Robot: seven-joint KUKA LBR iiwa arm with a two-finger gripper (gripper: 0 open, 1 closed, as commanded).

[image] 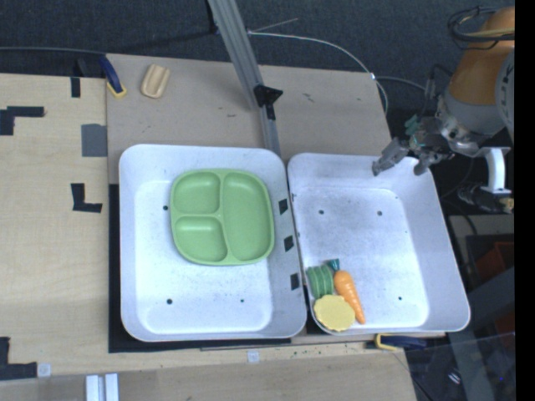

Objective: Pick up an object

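At the near edge of the right bin (435,249), in its front left corner, lay the toys: a yellow disc (334,313) nearest me, a carrot (349,295) leaning along its right side and touching it, and a green piece (319,277) just behind, pressed against the bin's left wall. What the green piece was I could not make out; it was small and partly tucked behind the carrot. The rest of that bin's floor was speckled white.

In the left bin (134,249) a green divided plate (222,216) sat flat, toward the back.

The arm (481,69) came in from the right, its orange band cut off by the frame's top corner. The wrist bent down and leftward so that the gripper (403,160) hung over the right bin's far right rim, well apart from the toys. Its two fingers (385,160) were spread and gripped nothing.

Farther back, on the bare bench (334,98), a grey pole (238,44) slanted across, and a small tan object (155,81) lay near the far left corner, too blurred to name.
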